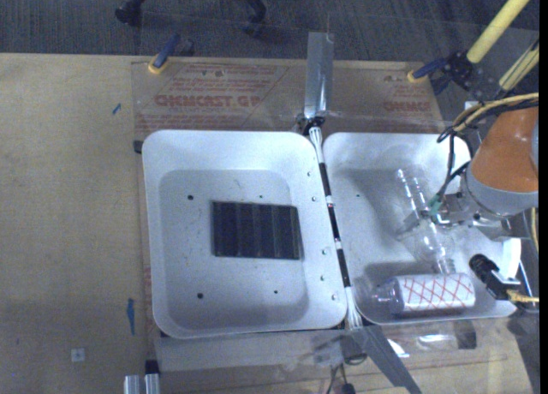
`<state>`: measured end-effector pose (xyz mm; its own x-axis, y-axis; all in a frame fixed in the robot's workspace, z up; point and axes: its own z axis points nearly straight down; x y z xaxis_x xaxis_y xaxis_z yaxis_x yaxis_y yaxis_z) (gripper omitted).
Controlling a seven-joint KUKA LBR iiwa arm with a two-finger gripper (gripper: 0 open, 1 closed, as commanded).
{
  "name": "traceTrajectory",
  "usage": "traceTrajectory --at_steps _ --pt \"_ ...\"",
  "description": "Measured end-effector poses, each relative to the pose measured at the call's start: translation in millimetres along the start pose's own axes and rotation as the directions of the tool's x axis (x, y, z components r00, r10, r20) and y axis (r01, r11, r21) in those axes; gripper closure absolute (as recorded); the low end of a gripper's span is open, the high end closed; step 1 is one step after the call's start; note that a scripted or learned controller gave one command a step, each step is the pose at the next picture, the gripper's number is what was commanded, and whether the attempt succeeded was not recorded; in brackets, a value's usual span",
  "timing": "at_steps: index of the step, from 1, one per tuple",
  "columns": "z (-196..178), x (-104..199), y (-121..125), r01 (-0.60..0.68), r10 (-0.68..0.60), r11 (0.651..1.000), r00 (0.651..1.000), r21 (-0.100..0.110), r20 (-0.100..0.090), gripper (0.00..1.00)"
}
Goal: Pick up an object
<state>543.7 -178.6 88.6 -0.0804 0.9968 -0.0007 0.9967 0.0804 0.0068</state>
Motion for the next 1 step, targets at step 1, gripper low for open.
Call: traceTrajectory --at_steps 1 --pt "5.4 -29.2 76.5 0.319 -0.318 0.946 0.948 0.054 -0.035 0.00"
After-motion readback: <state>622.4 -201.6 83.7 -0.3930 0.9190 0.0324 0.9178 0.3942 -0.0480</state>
